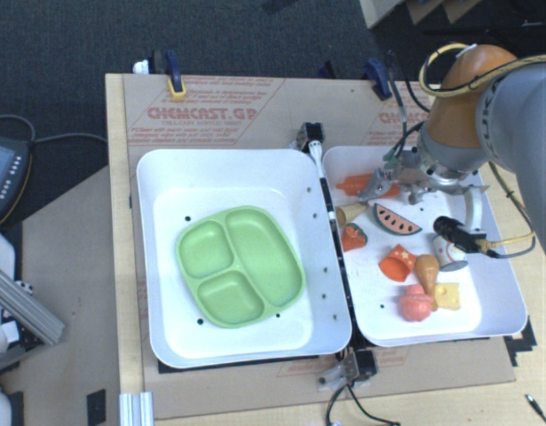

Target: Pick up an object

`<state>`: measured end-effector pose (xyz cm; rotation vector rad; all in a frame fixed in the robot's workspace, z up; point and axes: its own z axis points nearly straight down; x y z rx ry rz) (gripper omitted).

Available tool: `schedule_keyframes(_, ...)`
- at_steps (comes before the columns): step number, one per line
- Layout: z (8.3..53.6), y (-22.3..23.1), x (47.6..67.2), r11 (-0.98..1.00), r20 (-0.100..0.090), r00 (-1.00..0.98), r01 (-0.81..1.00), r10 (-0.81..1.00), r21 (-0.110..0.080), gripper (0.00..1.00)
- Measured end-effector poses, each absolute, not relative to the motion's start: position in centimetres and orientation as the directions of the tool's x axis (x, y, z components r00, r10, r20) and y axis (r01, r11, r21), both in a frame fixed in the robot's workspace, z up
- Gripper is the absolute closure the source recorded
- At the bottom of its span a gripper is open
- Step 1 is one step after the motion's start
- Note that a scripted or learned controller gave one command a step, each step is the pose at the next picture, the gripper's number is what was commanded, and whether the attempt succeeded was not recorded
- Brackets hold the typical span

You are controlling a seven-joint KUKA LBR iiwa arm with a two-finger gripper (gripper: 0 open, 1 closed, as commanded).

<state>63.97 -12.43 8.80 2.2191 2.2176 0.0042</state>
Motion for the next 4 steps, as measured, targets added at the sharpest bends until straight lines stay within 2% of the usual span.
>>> schedule_keyframes(1, 10.0, -12.4, 64.0, -0.001, -0.001, 0.001, 1.000, 1.000, 0.004, 1.00)
schedule_keyframes(2, 16.4, -12.2, 64.3, 0.001, -0.002, -0.001, 1.000, 1.000, 0.008, 1.00)
schedule_keyframes(3, 21.9, -12.0, 63.4, 0.001, -0.002, -0.001, 1.000, 1.000, 0.008, 1.00)
schedule_keyframes(4, 22.6, -12.0, 63.5, 0.001, -0.001, -0.001, 1.000, 1.000, 0.004, 1.00)
